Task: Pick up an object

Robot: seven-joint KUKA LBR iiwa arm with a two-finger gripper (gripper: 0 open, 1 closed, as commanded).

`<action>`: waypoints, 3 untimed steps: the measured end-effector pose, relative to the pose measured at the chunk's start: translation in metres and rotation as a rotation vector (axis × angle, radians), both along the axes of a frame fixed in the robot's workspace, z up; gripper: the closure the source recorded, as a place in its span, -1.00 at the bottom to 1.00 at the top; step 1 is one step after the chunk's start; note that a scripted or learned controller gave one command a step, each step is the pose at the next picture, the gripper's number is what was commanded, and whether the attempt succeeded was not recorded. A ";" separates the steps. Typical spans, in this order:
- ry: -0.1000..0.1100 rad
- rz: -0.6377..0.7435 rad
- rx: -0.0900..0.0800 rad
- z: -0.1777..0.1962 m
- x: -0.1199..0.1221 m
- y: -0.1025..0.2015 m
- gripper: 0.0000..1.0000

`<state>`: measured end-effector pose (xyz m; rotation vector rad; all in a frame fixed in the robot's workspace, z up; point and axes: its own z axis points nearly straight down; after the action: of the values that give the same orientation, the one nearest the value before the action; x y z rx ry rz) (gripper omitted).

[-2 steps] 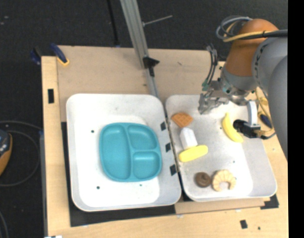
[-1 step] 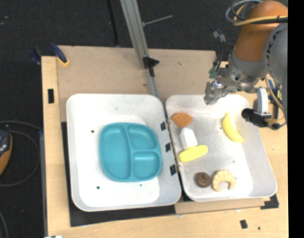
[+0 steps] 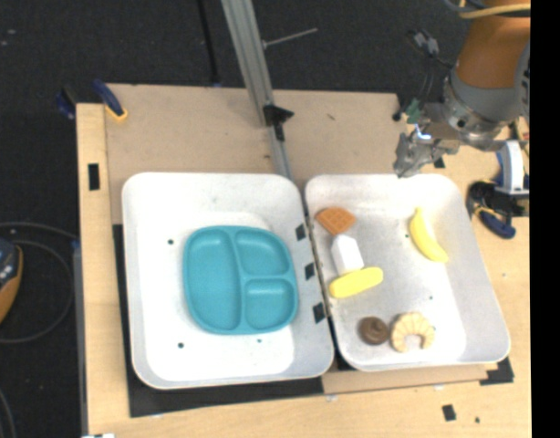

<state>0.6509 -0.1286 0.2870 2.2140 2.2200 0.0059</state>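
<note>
Above the right bin's [image 3: 462, 199] far rim, gripper [image 3: 410, 164] poised clear of banana [image 3: 429, 236] and croissant [image 3: 413, 331], presumably before choosing; finger state impossible to tell.

A blue clamp [image 3: 108, 99] is sitting at the table's [image 3: 189, 126] far-left corner. A grey metal post [image 3: 253, 57] is leaning up from the table's far edge, and dark cables [image 3: 29, 327] are lying left of the table.
</note>
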 end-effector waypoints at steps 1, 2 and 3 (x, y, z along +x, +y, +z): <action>0.005 0.004 0.002 0.001 0.006 0.052 1.00; 0.007 0.002 0.001 -0.011 0.012 0.096 1.00; 0.008 0.004 0.003 -0.011 0.009 0.152 1.00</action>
<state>0.6600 0.0232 0.2758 2.2144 2.2301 0.0003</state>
